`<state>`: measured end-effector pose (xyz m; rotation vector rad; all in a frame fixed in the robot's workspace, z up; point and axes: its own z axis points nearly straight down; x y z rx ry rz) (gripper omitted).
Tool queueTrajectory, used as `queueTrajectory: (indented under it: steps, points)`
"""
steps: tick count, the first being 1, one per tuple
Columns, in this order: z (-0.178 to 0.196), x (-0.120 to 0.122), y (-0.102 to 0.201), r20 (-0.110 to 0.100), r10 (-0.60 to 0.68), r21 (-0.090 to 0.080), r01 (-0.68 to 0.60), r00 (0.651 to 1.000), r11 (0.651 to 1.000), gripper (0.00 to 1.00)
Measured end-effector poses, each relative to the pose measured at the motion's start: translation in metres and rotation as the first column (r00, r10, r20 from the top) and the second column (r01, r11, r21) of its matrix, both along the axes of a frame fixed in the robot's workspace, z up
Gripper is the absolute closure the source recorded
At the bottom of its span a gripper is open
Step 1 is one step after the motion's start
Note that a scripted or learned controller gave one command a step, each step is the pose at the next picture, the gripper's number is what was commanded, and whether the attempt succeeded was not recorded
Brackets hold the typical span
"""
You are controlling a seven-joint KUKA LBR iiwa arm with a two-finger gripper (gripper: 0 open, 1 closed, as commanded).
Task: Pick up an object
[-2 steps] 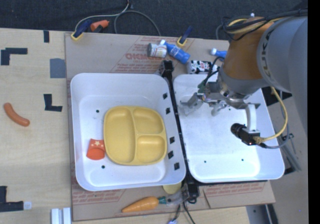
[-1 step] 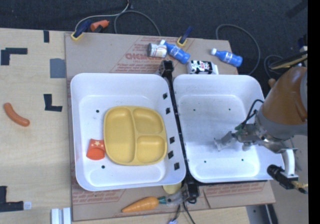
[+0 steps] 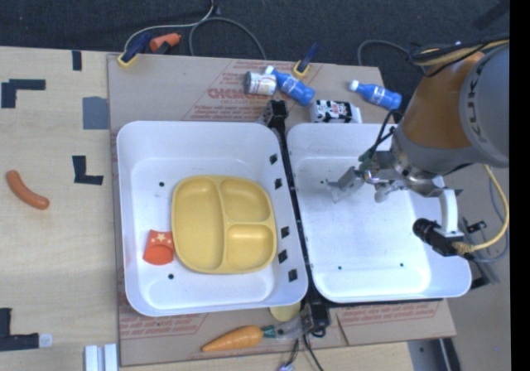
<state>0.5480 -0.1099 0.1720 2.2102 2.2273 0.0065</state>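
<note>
- In the left bin (image 3: 132, 154), a yellow divided plate (image 3: 222, 224) lies flat mid-floor, with a small orange cup (image 3: 159, 248) touching its left rim.
- The cup is probably light, stiff plastic, best pinched across its rim; the wide, shallow plate would likely be awkward for two fingers.
- The gripper (image 3: 358, 183) hangs over the right bin (image 3: 364, 274), pointing left, holding nothing; open or closed cannot be told.
- The arm (image 3: 451, 125) bends in from the right.

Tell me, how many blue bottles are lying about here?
2. One bottle lies on the cardboard behind the left bin; the other bottle lies behind the right bin, near the arm. More might be hidden beneath the arm.
</note>
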Motion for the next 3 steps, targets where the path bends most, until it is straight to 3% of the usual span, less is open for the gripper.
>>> queueTrajectory:
  steps: [1,2,3]
  points:
    - [0.020,0.059,-0.121,0.001,-0.013,-0.009,0.013,1.000,1.000,0.00]
    - [-0.091,0.075,-0.020,-0.003,0.000,-0.003,0.000,1.000,1.000,0.00]
    - [-0.086,0.122,0.018,-0.003,-0.001,-0.003,0.001,1.000,1.000,0.00]
